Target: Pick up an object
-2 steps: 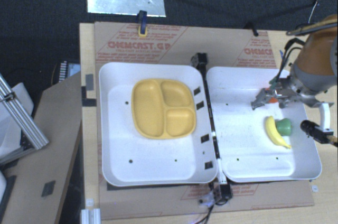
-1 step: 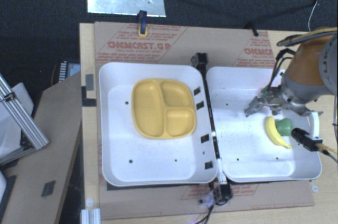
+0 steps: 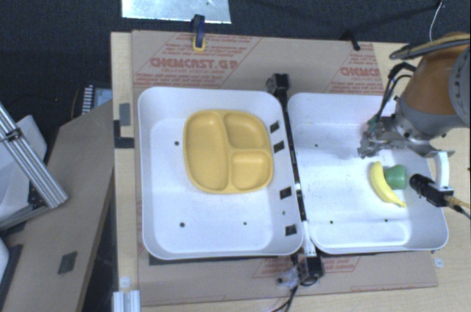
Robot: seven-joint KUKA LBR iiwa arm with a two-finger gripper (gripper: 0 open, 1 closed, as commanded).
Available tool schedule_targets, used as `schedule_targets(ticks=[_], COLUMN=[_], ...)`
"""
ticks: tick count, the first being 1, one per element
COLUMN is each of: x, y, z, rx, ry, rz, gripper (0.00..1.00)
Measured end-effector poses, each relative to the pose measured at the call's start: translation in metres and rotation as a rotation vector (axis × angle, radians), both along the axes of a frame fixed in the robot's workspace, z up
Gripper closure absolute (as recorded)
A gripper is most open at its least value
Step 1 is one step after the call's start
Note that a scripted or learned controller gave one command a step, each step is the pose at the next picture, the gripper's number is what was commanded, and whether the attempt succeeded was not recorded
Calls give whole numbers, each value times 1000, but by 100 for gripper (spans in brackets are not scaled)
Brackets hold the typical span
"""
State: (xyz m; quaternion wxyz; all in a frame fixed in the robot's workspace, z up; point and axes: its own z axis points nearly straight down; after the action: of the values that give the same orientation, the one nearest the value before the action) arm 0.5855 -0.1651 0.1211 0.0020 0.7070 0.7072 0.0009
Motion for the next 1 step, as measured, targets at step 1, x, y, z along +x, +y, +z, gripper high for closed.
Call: schedule_targets(ticks=[1], x=[7], y=[-2], z=[64], rx=[-1], ry=[-4], rz=[4], gripper=[100])
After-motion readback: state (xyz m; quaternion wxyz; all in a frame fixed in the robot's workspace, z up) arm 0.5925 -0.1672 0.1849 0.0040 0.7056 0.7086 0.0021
